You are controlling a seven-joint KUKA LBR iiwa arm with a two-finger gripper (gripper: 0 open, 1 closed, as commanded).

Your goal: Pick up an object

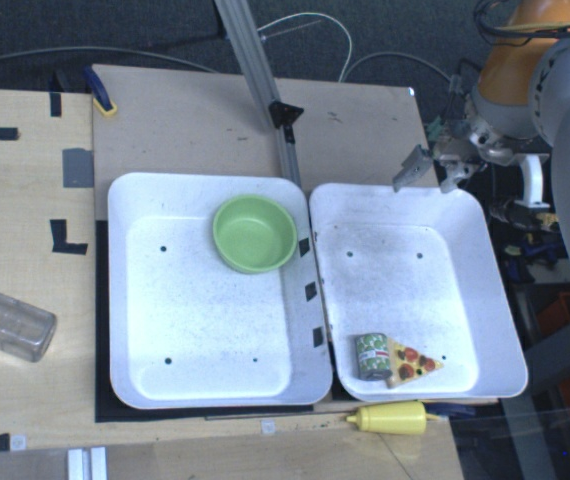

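Note:
A green bowl (254, 232) sits upright at the back of the left bin (135, 298). In the right bin (415, 268), near the front rim, lie a small green can (372, 355) and a pizza-slice toy (412, 361), touching each other. My gripper (431, 170) hangs over the back rim of the right bin, above its far right corner, with its two grey fingers spread apart and nothing between them. It is far from the can and the pizza slice, and well to the right of the bowl.
A yellow mustard bottle (389, 418) lies on the bench just in front of the right bin. A clear plastic cylinder (3, 320) lies left of the bins. A slanted metal pole (255, 63) rises behind the bins. Cables trail at the back.

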